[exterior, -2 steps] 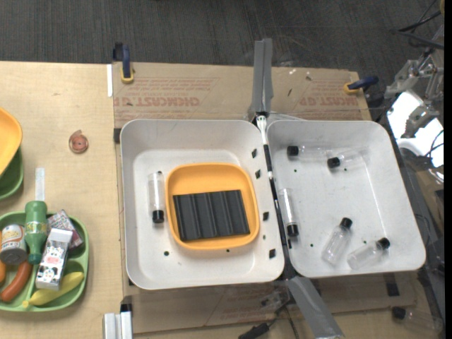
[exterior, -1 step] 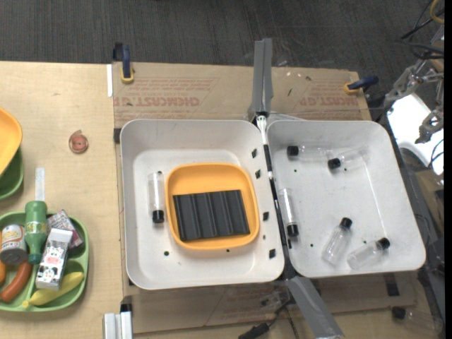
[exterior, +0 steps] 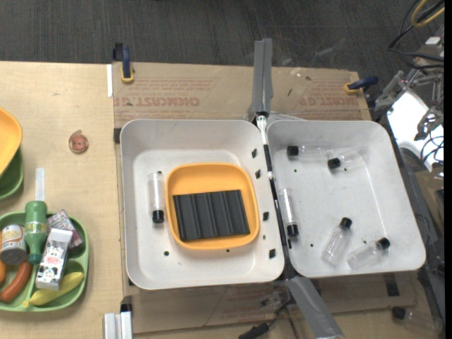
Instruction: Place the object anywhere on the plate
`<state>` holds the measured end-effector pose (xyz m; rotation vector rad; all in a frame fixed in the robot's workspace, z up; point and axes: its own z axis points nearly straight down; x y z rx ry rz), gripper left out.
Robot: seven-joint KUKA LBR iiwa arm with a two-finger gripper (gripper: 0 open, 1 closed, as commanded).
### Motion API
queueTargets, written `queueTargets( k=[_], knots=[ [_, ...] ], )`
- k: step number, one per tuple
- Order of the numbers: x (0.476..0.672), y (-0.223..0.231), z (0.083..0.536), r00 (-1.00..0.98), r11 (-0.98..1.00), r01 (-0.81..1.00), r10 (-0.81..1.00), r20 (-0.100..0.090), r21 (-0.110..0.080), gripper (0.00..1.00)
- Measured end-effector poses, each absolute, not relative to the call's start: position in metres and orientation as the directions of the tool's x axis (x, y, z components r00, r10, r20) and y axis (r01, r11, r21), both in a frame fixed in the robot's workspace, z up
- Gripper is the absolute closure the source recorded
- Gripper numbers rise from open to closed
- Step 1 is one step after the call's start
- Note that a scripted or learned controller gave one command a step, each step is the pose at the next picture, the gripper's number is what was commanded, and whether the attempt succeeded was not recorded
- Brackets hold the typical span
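- On the bench, two white bins sit side by side, the left bin (exterior: 134, 260) and the right bin (exterior: 395, 253), presumably so one can serve as source and the other as destination.
- Centred in the left bin lies the orange plate (exterior: 212, 176), carrying a dark ribbed pad (exterior: 212, 214); its open, flat position makes it an easy target.
- Just beside the plate's left rim lies one clear vial (exterior: 155, 198) with a black cap, off the plate.
- Scattered in the right bin are more clear vials (exterior: 335, 244), loosely spread, likely awaiting picking.
- The gripper's state I cannot tell.
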<state>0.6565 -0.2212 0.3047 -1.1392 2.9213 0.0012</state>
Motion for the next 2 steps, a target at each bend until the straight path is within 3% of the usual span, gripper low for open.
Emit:
queueTargets(
  k=[1, 2],
  knots=[
    [0.622, -0.220, 0.294, -0.502, 0.502, -0.865, -0.865, -0.004, -0.001, 0.00],
    [0.620, -0.221, 0.317, -0.197, 0.197, -0.980, -0.980, -0.005, -0.003, 0.00]
  ],
)
